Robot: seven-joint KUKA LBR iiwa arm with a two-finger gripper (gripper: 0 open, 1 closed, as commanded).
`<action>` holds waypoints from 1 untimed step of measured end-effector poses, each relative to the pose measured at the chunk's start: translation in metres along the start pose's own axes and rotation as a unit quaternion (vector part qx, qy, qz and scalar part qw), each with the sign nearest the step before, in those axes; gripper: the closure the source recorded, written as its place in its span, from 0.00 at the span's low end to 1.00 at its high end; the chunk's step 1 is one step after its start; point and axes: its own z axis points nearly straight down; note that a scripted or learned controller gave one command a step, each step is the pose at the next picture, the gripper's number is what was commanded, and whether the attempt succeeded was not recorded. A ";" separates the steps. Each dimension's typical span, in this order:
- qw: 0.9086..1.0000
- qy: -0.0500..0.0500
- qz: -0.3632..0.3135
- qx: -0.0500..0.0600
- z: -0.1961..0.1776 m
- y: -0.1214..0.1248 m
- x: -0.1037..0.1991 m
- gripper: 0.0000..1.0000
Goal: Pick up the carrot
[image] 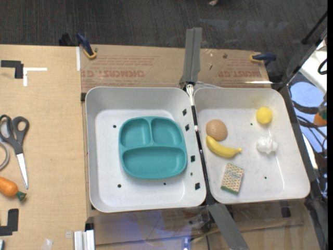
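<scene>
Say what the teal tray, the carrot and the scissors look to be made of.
Tray: likely moulded plastic, smooth and matte, with one even teal colour and rounded dividers. Carrot: probably a plastic toy, evenly orange with a slight sheen and a green stub. Scissors: bright metal blades with dark, plastic-looking loops.

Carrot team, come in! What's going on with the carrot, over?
Carrot on the bench at far left, outside both bins, beside the scissors. Nothing touching it. Left bin lies between it and the arm's side.
</scene>
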 end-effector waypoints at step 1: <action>1.000 -0.002 0.002 0.001 -0.009 -0.001 -0.002 1.00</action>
